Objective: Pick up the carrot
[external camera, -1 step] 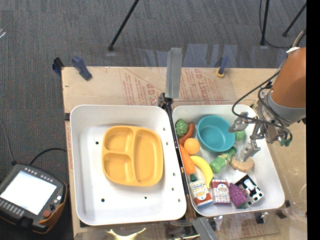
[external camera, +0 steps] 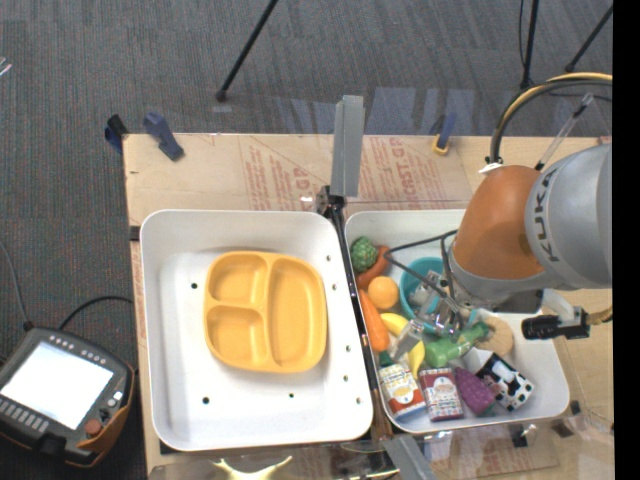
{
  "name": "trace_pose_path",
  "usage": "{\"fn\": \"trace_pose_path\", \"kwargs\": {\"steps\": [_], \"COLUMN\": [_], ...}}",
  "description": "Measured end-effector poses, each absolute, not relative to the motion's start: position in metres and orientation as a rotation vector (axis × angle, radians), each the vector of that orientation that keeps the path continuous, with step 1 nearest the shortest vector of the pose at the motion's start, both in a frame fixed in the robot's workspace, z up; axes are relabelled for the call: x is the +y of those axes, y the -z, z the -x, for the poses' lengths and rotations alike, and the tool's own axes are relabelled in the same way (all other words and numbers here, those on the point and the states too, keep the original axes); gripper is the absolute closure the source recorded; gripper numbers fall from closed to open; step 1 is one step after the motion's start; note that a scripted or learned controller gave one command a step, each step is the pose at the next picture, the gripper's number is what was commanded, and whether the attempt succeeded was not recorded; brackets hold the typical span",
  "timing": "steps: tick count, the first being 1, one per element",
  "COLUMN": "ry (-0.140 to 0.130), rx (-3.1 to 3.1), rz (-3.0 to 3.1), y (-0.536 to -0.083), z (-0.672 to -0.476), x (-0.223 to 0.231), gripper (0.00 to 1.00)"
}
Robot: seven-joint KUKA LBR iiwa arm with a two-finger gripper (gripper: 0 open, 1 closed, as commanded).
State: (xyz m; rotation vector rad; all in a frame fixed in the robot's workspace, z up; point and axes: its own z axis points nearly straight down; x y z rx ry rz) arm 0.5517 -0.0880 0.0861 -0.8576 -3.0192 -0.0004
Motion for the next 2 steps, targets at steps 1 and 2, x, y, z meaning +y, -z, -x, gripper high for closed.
{"fn": "trace_pose_path", "kwargs": {"steps": [1,2], "ry": [-0.005,-0.015], "rx": [-2.918,-2.919], "rz": [1.160,1.147], "y": [-0.087,-0.098], "z": [-0.636,-0.636], "x": [-0.085,-0.084], "gripper": [0.00,1.00]}}
